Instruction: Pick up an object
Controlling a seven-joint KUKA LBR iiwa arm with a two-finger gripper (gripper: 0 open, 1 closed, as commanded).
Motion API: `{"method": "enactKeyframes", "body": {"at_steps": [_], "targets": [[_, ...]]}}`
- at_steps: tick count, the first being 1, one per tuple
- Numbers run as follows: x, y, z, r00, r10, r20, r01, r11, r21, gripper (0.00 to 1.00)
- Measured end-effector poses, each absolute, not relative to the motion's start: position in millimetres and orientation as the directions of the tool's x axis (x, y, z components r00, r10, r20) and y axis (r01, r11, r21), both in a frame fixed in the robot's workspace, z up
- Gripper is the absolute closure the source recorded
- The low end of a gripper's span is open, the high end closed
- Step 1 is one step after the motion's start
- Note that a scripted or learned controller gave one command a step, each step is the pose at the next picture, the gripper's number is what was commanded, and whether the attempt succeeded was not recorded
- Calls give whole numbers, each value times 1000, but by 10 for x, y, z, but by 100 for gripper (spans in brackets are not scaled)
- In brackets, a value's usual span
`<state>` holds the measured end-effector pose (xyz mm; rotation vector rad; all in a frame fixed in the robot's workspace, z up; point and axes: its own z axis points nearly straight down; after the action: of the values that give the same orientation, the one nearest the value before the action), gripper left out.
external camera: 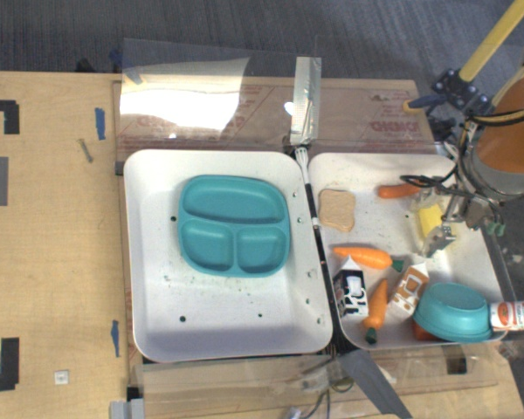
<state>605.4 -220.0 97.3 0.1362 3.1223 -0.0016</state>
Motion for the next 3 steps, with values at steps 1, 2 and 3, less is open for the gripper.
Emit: {"method": "enactKeyframes", "body": {"at_steps": [1,2,3], "targets": [[5789,-2093,876,-989,145,-11,145,989,-1,0],[5824,-2092,986,-989,144,-20,144,990,-1,100],[5842,-1574,1784,-971,237,-11,237,971,3,100]]}}
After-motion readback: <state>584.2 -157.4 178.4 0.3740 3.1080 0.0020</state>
